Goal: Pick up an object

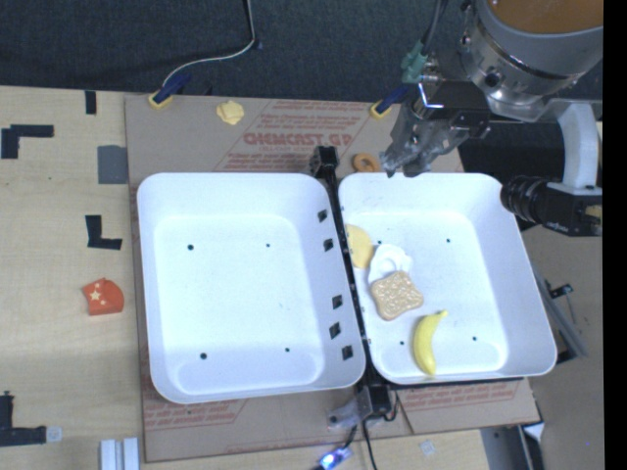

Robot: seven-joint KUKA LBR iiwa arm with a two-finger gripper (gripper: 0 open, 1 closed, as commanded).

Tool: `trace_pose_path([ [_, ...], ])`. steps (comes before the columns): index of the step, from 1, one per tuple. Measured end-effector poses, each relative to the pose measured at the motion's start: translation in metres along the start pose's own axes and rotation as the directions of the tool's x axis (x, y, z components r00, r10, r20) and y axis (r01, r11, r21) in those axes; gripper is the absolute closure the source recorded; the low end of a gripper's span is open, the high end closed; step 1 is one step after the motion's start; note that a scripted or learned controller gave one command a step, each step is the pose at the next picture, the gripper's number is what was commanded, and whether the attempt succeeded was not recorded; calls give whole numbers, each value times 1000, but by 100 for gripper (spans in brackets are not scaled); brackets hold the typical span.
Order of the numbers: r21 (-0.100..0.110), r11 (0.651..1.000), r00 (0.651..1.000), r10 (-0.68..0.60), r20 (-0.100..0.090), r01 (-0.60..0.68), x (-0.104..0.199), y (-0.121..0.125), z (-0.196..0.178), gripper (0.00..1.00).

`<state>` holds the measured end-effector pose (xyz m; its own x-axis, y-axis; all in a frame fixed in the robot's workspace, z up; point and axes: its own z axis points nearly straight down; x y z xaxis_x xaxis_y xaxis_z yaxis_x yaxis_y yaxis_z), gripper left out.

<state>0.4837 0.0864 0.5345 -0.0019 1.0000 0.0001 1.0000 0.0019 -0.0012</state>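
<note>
Camera view: the hand [407,160] hovers over the right white bin's [495,204] twelve o'clock rim; whether it grips anything cannot be told. A curved yellow banana [427,341] lies toward six o'clock inside.

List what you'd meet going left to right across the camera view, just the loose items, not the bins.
Red piece on the bench → yellow lump on the cardboard → toast-like cracker → banana.
</note>
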Motion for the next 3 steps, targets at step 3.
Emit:
trace_pose_path([
  [3, 0, 1000, 1000, 0, 0, 0, 59, 0, 0, 100],
])
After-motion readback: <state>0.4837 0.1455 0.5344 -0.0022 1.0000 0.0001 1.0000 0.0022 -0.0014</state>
